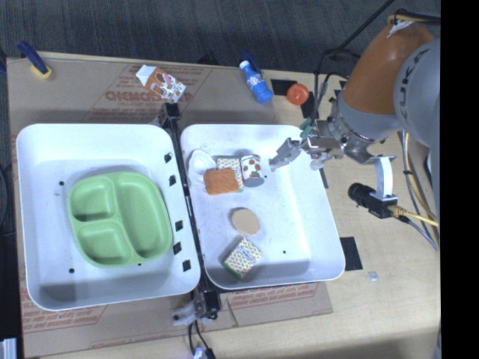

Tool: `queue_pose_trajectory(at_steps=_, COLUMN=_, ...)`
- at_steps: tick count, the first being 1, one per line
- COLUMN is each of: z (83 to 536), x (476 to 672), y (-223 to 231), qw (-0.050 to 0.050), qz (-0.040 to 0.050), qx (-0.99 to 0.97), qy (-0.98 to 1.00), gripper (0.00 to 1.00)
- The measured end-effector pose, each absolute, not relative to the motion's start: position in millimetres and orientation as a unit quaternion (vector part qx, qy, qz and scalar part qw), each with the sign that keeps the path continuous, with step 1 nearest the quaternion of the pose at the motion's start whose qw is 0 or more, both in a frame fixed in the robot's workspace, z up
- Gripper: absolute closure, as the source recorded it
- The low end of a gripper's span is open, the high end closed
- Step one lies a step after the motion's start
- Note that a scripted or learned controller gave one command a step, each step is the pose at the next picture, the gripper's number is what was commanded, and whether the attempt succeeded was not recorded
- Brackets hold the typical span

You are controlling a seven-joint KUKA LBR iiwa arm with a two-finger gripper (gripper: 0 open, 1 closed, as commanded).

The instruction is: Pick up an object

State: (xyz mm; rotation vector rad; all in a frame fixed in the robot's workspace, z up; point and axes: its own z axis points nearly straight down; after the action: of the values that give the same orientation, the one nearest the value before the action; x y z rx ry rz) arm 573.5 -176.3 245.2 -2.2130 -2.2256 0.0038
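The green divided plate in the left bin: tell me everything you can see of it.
The green divided plate is pale green, smooth and plastic-looking, with rounded corners and raised ridges splitting it into three compartments, all bare. It lies flat on the floor of the left white bin, turned at a slight angle to the bin's walls, roughly central. Nothing rests on it, and it touches only the bin floor.
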Motion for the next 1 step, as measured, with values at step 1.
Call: queue_pose_trajectory(at_steps=1, z=137.8, x=499.9, y=-124.9, qw=0.003, qz=0.0019, qx=-0.705, qy=-0.709, gripper=0.00)
